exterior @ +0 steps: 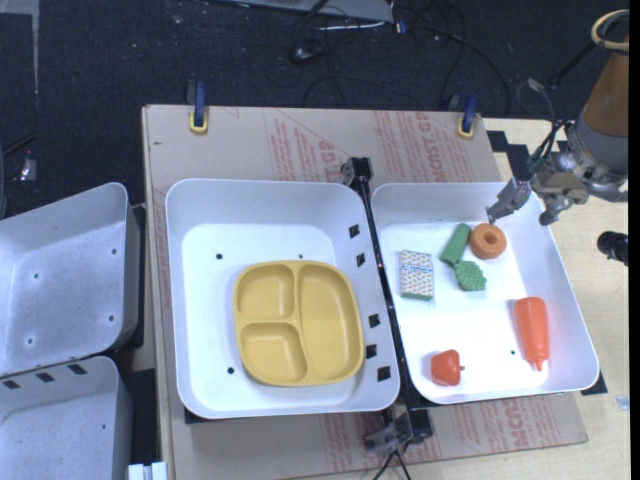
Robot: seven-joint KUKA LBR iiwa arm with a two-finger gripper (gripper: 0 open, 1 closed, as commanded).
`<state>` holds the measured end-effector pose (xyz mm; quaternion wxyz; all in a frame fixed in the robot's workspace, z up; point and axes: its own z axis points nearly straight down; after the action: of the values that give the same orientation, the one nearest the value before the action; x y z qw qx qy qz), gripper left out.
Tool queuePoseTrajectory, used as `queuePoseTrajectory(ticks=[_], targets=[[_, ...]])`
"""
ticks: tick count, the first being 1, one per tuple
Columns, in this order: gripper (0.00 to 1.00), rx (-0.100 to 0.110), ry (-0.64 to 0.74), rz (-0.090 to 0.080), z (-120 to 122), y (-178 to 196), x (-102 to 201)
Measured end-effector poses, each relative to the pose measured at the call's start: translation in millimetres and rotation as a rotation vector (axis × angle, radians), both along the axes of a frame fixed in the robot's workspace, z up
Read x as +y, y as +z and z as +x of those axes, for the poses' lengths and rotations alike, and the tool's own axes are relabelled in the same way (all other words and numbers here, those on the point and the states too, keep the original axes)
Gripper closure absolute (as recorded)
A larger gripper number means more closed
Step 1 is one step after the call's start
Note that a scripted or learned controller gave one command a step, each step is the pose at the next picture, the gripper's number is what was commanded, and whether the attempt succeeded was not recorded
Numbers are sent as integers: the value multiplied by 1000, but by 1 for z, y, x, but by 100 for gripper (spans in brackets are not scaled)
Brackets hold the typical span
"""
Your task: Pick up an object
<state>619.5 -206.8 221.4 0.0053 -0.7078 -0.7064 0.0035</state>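
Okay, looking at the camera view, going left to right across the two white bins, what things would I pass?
Yellow divided plate → patterned sponge block → red toy pepper → orange ring → orange toy carrot. The green piece sits between the block and the ring, overlapping the pepper's span, so it is left out.

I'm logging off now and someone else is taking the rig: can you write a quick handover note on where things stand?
Gripper: open, holding nothing, poised over the far right edge of the right bin.
Right bin: orange ring beside a green brush, patterned sponge, orange carrot, red pepper.
Left bin: a yellow divided plate.
Done: no object picked yet.
Left: descend on one item, likely the ring since it lies nearest, close and lift.
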Motion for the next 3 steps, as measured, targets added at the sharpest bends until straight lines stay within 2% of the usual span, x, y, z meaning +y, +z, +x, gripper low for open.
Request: queuePoseTrajectory(ticks=[1,2,3], targets=[[0,-13,3,-3,3,8,1],[0,-8,5,-2,8,-54,5],[0,-8,1,-2,11,-107,-4]])
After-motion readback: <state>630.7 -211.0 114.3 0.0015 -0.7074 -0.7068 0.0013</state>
